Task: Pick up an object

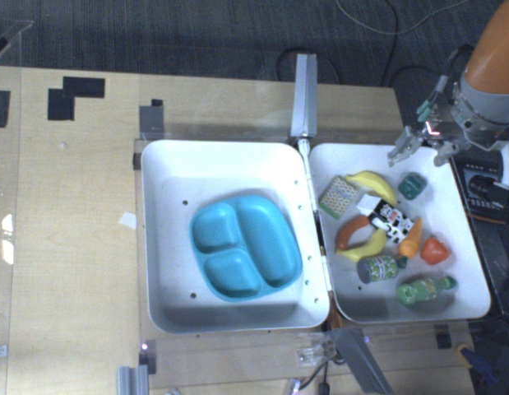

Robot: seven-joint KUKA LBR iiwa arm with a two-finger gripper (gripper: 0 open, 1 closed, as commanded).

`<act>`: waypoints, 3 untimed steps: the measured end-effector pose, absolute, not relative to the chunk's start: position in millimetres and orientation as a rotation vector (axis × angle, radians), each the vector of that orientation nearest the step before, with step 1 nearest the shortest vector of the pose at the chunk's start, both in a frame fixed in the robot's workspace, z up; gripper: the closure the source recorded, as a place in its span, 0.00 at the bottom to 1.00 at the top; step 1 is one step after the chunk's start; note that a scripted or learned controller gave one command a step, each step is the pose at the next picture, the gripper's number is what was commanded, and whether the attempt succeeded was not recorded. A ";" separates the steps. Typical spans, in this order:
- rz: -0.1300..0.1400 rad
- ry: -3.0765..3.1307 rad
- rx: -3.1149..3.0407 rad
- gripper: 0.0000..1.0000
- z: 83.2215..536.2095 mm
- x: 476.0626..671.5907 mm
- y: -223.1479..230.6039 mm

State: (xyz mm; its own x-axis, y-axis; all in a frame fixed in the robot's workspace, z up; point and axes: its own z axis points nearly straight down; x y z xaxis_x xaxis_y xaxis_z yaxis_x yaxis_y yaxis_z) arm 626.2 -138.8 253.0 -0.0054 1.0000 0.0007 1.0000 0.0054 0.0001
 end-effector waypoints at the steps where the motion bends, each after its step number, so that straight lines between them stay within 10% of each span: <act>1: 0.000 -1.965 -2.450 0.00 224.6 603.6 -114.6; 2: 0.000 -1.939 -2.469 0.00 242.8 589.7 -100.4; 3: -0.001 -2.214 -2.228 0.00 140.8 646.3 -123.6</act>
